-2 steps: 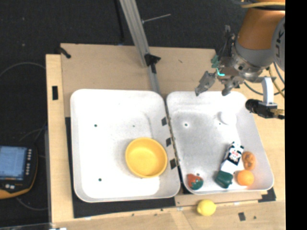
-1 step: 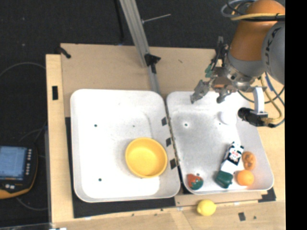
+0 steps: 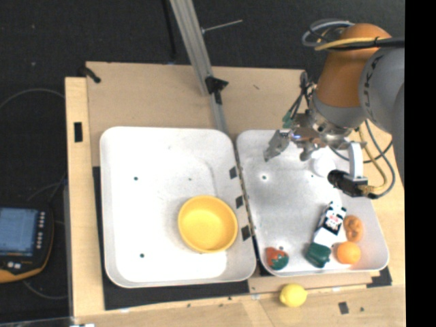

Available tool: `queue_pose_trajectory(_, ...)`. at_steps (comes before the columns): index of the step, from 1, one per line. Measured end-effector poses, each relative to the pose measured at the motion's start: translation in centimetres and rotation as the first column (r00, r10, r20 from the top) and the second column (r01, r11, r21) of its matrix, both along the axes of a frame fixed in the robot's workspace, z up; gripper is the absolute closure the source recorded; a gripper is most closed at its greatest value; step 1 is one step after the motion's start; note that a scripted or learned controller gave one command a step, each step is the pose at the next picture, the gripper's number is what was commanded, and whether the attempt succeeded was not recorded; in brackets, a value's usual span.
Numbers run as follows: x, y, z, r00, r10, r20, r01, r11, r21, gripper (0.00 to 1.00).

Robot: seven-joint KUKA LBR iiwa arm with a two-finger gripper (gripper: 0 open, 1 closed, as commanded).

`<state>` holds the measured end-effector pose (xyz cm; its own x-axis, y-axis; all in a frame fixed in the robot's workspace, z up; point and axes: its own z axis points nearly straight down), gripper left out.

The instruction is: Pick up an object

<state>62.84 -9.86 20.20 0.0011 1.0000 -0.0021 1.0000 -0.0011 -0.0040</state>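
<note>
Arm above the right bin, nothing picked yet
End effector (image 3: 291, 144): finger state unclear. The orange (image 3: 348, 253) looks light, firm, round; grip across its middle.

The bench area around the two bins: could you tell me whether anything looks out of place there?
Yes. A yellow lemon-like fruit lies on the bench just outside the front edge of the right bin, while the other small items sit inside that bin. The yellow bowl sits upright in the left bin.

Robot lab: bench (image 3: 157, 94) w/ bins (image 3: 136, 155), teach pendant (image 3: 24, 240).
</note>
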Motion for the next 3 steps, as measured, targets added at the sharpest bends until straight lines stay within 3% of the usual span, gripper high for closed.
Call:
queue_pose_trajectory(1,-0.2,-0.7,-5.8,1.000,0.000,-0.001,0.000,1.000,0.000,0.00)
queue_pose_trajectory(2,0.0,-0.7,-4.3,1.000,-0.005,0.007,0.005,1.000,0.002,1.00)
queue_pose_trajectory(3,0.1,-1.7,1.7,1.000,-0.001,0.012,0.001,1.000,0.000,1.00)
